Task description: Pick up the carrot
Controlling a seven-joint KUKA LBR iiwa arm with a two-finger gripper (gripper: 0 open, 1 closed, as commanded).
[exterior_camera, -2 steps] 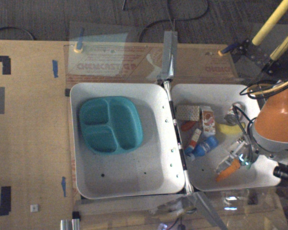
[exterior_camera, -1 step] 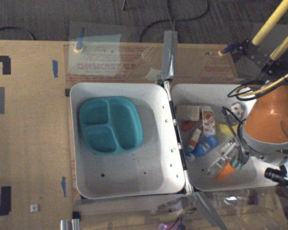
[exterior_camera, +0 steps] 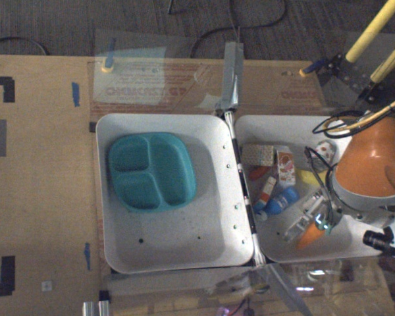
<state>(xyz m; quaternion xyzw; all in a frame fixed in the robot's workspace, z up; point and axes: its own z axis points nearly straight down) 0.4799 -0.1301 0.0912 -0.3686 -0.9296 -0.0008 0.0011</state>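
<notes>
The carrot, a short orange piece, lies low in the right bin, near its front wall. My gripper hangs right over it at the end of the grey and orange arm, pointing down and to the left, with its metal tip against the carrot's upper left side. The arm's body hides the carrot's far end. From this angle I cannot make out whether the carrot is gripped or just lies beside the gripper.
Left of the gripper in the right bin lie a blue bottle, a red-and-white carton, a small cracker box, and a yellow item. A teal divided plate sits in the left bin.
</notes>
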